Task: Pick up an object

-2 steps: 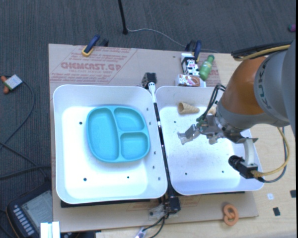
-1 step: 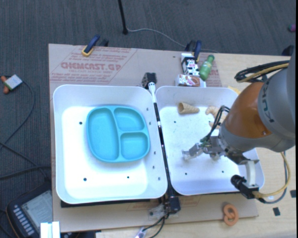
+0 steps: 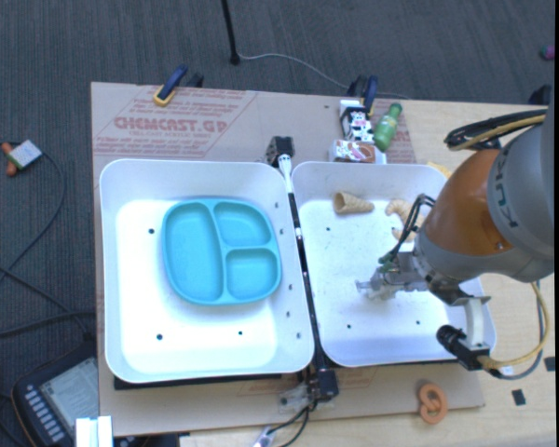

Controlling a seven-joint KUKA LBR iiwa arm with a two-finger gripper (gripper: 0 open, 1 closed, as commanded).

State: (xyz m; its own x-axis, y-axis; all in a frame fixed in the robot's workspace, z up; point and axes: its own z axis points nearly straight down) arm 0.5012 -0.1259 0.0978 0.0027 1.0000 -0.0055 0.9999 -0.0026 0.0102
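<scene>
Cone (image 3: pixel 353 202) lies near the right bin's (image 3: pixel 354 343) far edge, w/ a pale bit (image 3: pixel 400 209) beside it toward the far right corner. Gripper (image 3: pixel 384 285) sits low mid-bin, well apart from both; can't tell its state. Risk: closing there grabs nothing, since no object is under it.

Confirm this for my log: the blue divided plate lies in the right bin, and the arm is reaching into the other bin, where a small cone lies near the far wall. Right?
Not quite. The camera view shows the blue divided plate in the left bin, not the right. The rest stands: the arm is reaching into the other bin, where a small cone lies near the far wall.
</scene>
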